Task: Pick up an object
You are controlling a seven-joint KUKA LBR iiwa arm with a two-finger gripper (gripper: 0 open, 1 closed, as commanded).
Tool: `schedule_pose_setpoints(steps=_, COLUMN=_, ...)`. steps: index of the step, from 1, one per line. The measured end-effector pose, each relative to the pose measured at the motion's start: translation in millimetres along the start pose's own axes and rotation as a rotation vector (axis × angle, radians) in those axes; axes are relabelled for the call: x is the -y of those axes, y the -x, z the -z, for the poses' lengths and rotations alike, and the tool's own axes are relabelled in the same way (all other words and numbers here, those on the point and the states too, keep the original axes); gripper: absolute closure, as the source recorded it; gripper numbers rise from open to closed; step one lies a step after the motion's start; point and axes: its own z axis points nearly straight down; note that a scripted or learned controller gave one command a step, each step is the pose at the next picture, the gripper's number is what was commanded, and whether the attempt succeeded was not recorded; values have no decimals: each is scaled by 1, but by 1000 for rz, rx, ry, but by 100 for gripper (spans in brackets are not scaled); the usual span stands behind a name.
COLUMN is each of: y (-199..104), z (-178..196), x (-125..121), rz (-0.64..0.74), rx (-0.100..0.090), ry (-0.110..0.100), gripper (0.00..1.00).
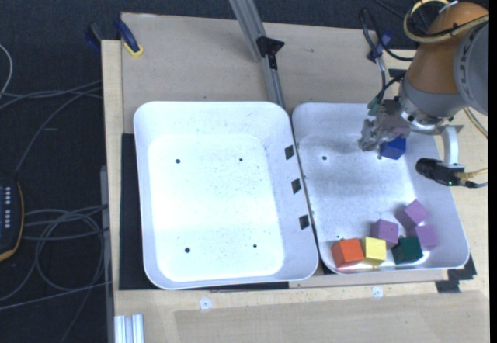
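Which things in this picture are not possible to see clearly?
- Gripper, camera view: small and blurred, so whether it grips the blue block cannot be told.
- Blue block: partly hidden by the gripper.
- Green block: partly hidden by the yellow block.
- Arm: cut off by the right edge.

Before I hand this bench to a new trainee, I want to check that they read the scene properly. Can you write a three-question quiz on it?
1. True or false: the blue block lies in the left bin.
2. Which block sits leftmost in the cluster at the near edge of the right bin? A orange, B green, C yellow.
3. Fill in: the gripper hangs right next to the ___ block.

Key: 1 false; 2 A, the orange block; 3 blue.
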Motion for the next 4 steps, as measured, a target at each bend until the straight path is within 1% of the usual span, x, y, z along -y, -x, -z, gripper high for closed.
schedule_pose_setpoints(steps=1, y=5, z=63, x=-6, rz=0, rx=3, ry=8, gripper=100)
schedule_pose_setpoints(steps=2, y=5, z=78, x=-7, rz=0, rx=2, ry=3, gripper=100)
schedule_pose_setpoints(steps=3, y=-44, z=74, x=11, rz=4, rx=-2, ry=-4, gripper=100)
schedule_pose_setpoints(steps=4, y=-99, z=92, x=22, rz=5, rx=-3, ry=-3, gripper=100)
